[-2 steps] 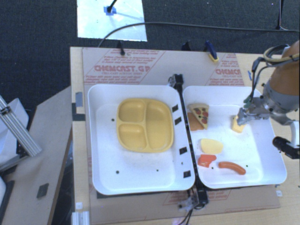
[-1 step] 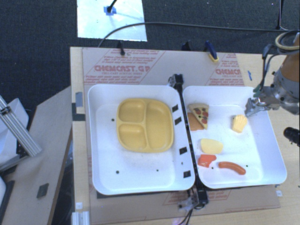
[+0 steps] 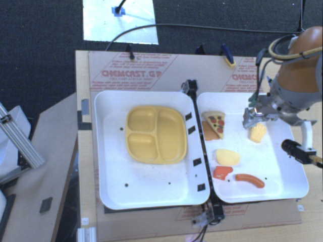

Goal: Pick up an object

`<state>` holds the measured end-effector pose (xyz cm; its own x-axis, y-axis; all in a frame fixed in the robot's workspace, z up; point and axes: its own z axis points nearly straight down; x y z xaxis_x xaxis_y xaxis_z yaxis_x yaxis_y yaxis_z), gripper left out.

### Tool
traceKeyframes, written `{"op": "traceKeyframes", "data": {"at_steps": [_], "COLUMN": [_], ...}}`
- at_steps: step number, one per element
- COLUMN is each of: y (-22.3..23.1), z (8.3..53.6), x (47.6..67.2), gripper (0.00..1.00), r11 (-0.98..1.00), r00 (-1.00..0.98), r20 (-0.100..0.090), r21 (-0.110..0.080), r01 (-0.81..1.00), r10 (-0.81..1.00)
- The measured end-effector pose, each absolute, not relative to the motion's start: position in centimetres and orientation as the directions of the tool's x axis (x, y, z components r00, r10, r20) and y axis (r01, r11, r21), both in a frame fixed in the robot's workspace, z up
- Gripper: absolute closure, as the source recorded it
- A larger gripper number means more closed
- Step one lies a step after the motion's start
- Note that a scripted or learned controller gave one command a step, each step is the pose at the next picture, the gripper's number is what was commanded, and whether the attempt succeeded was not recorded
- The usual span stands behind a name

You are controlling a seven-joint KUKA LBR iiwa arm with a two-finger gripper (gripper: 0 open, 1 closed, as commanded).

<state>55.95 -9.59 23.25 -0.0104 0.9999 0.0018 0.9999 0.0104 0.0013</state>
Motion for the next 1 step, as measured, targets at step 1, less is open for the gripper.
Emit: {"op": "traceKeyframes", "data": {"at_steps": [1], "y": [-3.96], "z": [24.06], "x": [55.82], "gripper": [1.00], "r11": [0.011], "r00": [-0.011], "r20": [0.002], "r21": [0.002], "r01": [1.000], "r10": [1.000]}}
